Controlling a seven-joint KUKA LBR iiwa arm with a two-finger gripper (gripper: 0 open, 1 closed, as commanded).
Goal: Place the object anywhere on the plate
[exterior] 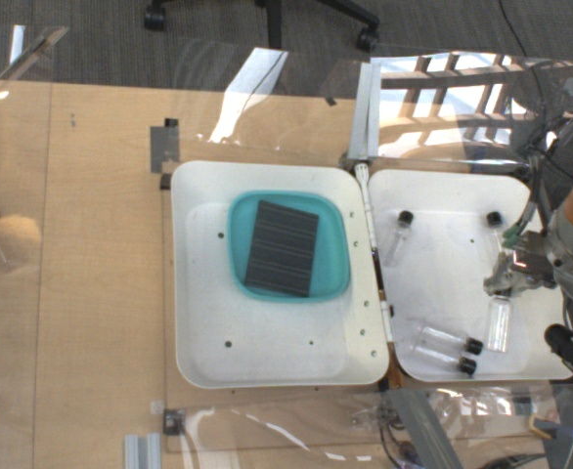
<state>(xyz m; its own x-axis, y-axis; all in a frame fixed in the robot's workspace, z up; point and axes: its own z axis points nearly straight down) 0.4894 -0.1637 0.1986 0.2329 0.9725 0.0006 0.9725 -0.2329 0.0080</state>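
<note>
Two white bins are set side by side on a wooden bench [71, 262]. In the left bin [198, 340] a teal plate [337, 262] is laid, and a dark ribbed block [283, 248] is rested flat on it, slightly tilted, well inside the rim. In the right bin [443, 262] several clear vials with black caps are scattered: one [397, 234] near the left wall, one [446, 341] and another [441, 359] lying close together at the near edge, one [500, 322] just below the gripper, and a black cap [494, 219] near the far right corner. The gripper [509, 274] is seen over the right side of the right bin, just above that vial; whether it is spread or closed cannot be told, the metal parts being small and blurred, and possibly nothing is held. A chair base [267, 8] is seen on the floor beyond the bench.
</note>
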